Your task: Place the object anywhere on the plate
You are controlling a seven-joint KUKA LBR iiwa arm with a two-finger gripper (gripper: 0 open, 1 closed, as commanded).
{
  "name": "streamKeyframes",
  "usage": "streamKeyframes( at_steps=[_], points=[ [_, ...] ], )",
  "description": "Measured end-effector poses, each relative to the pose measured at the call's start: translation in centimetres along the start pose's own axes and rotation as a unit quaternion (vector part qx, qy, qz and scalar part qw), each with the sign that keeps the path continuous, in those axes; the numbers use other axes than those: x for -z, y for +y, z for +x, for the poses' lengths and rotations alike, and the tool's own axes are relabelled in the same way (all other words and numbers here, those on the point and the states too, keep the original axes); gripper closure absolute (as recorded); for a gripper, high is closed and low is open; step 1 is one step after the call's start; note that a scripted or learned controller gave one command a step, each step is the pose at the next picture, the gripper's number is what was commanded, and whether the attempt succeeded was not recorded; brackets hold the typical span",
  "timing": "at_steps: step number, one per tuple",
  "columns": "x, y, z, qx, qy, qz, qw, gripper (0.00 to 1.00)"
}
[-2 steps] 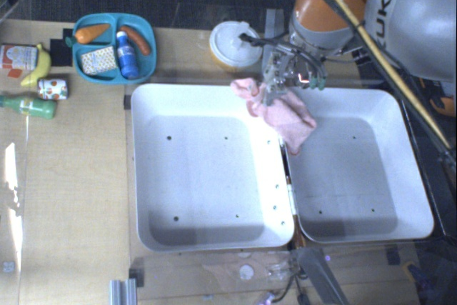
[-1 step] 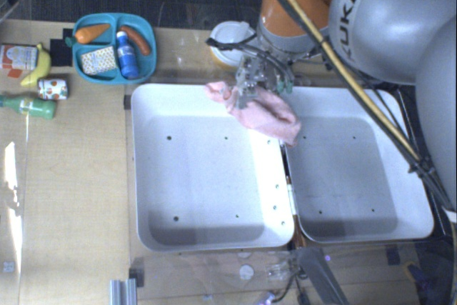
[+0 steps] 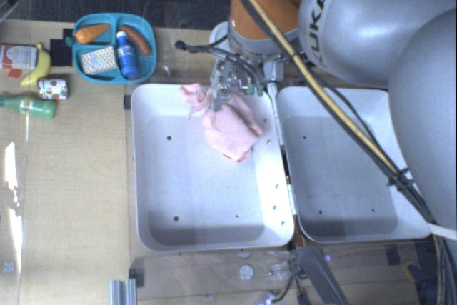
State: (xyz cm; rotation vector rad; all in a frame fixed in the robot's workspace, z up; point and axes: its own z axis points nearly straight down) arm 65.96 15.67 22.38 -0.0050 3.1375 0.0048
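Cloth: pink cloth (image 3: 230, 126) lying crumpled in the upper part of the left bin (image 3: 193, 225)
End effector: end effector (image 3: 223, 91) directly over the cloth's upper edge, touching it; finger state cannot be told

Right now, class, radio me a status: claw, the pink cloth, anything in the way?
Claw low over left bin, at pink cloth's top edge; grip unconfirmed. Cloth lies crumpled in bin. Blue divided plate beyond the bin, already carrying toy food.

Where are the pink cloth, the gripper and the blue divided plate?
pink cloth (image 3: 230, 131), camera view, middle of the crumpled fabric.
gripper (image 3: 227, 86), camera view, at its fingertips.
blue divided plate (image 3: 148, 32), camera view, right rim.
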Motion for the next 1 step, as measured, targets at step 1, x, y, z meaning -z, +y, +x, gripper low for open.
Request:
streamKeyframes(
  at_steps=[1],
  points=[
    [0.04,-0.02,-0.02,0.000,0.000,0.000,1.0000,0.00]
  ],
)
